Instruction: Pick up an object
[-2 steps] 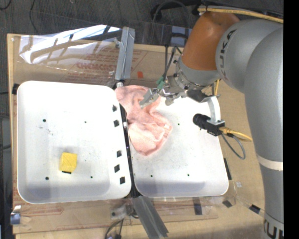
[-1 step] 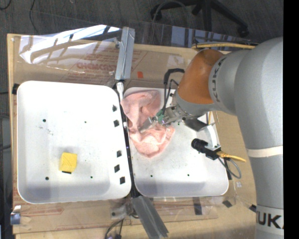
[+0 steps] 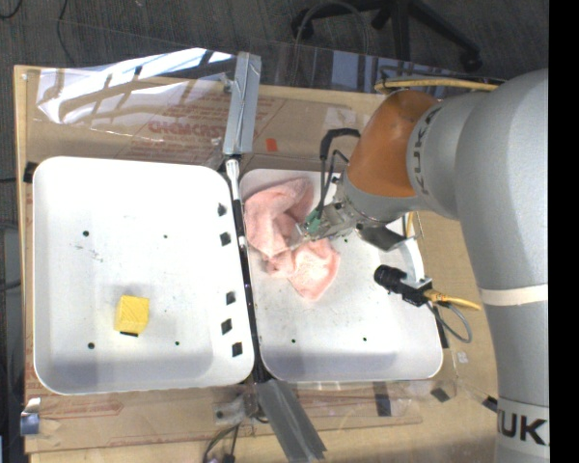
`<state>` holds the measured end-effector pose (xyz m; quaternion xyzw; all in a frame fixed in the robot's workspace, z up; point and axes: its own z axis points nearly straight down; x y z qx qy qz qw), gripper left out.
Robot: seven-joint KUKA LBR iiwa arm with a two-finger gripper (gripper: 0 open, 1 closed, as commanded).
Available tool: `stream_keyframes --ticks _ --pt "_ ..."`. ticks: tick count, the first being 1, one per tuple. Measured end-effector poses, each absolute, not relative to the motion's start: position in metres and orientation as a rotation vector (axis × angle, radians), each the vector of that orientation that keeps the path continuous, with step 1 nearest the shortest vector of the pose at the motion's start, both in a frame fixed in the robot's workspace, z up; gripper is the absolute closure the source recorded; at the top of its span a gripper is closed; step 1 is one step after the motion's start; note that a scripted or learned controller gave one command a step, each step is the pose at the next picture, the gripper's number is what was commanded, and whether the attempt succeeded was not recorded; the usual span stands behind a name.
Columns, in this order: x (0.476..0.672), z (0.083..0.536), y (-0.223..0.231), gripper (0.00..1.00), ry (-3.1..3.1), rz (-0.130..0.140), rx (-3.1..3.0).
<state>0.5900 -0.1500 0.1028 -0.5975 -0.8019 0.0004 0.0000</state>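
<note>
A crumpled pink cloth (image 3: 288, 231) lies in the right bin (image 3: 367, 350), against its upper left side. My gripper (image 3: 316, 228) is down on the cloth's middle, reaching in from the right under the arm's orange band. A small yellow block (image 3: 132, 314) sits in the left bin (image 3: 87, 210), toward its lower left. The arm's bulk hides the gripper's tips where they meet the cloth.
A metal divider (image 3: 239, 258) runs between the two bins. A clear plastic sheet (image 3: 125, 85) lies on the cardboard behind the left bin. The arm's grey body covers the right side of the bench.
</note>
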Motion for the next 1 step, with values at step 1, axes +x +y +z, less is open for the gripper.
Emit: stream_keyframes --ticks 1 --pt "0.6427 0.1923 -0.1286 1.0 -2.679 0.002 -1.638"
